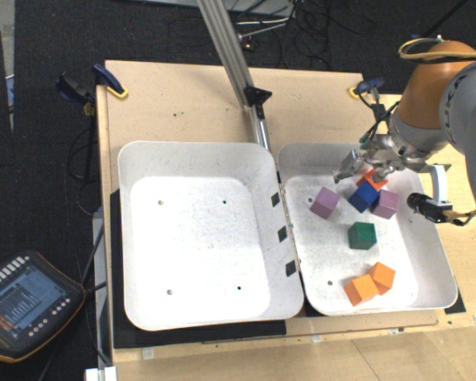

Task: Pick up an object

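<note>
The right bin holds several small blocks. A purple block lies at its upper left. A blue block sits beside a second purple block, with a red-orange block just behind them. A green block rests mid-bin, and two orange blocks lie near the front. My gripper hangs low over the bin's back part, right above the red-orange and blue blocks. The wrist hides its tips.
The left bin stands beside the right one, joined along a dark-clipped rim. A metal pole slants in from the top. Clamps sit at the bench corners. A teach pendant lies at lower left.
</note>
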